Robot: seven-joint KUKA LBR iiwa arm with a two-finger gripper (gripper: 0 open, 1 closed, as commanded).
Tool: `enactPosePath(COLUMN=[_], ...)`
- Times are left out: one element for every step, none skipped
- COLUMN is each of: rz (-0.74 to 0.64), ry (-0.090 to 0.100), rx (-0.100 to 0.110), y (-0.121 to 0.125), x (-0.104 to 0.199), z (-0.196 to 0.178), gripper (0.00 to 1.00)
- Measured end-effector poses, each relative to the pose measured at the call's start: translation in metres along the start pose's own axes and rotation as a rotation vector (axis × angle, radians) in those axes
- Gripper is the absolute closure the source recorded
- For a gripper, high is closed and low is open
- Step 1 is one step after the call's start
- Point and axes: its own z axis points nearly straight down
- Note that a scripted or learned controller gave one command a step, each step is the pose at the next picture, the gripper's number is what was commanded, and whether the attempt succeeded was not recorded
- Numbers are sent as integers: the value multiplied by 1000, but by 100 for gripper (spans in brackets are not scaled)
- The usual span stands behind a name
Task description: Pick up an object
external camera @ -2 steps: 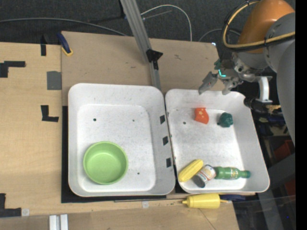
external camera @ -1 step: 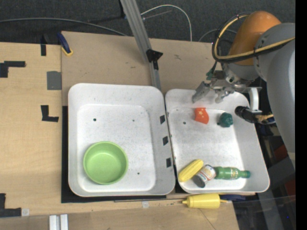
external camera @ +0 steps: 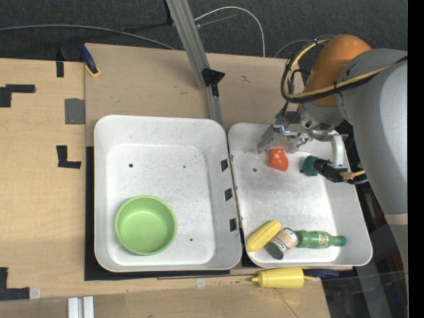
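Note:
In the right bin [external camera: 344,211], a small red object [external camera: 278,159] sits near the back. My gripper [external camera: 283,140] is just above and behind it, very close or touching; I cannot see whether it holds the object. Along the bin's front lie a yellow object [external camera: 263,235], a small can [external camera: 285,242] and a green bottle [external camera: 319,240]. The grey arm with its orange band [external camera: 338,58] comes in from the right.
A green bowl [external camera: 146,225] stands in the front left of the left bin [external camera: 159,138]. A yellow bottle [external camera: 281,278] lies on the bench in front of the right bin. A dark green and black plug [external camera: 311,167] hangs beside the gripper. A metal pole [external camera: 192,38] rises behind the bins.

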Motion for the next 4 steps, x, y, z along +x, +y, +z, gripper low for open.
enactPosePath(rz=[-2,1,-1,0], ry=[0,1,1,0], rx=[-1,-9,-11,-12], y=[0,-3,0,1], x=[1,-1,10,10], z=[-11,-55,-106,-159], gripper=[100,100,100,100])
